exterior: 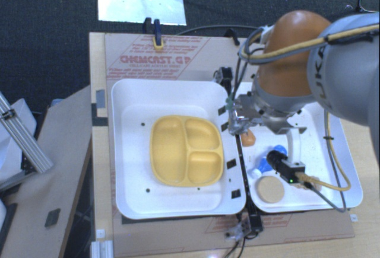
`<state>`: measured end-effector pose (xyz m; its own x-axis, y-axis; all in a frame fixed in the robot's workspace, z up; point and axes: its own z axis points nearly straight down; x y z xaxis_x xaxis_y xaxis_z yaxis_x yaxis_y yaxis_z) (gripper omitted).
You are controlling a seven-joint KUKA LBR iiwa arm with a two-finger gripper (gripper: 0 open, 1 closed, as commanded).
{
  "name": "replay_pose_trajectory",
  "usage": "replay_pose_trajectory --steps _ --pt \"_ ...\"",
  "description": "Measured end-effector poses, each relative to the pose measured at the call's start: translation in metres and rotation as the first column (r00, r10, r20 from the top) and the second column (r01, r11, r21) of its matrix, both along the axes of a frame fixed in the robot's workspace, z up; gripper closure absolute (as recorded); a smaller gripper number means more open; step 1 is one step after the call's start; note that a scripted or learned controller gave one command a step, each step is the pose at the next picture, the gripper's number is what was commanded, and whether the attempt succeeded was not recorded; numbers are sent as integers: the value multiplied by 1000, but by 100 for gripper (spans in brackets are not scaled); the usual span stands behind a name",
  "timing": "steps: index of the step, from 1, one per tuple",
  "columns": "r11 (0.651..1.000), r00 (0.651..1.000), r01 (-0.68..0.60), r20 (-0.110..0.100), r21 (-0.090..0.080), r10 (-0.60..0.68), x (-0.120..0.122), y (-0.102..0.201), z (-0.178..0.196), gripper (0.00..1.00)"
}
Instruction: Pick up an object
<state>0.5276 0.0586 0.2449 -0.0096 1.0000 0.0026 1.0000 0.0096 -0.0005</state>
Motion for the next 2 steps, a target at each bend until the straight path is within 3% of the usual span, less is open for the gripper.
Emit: replay_pose_trajectory --steps 1,2 --pt "1000 1000 0 0 -1 0 -5 47 -6 100" --pt "1000 1000 6 1 -2 -6 -5 45 -5 0"
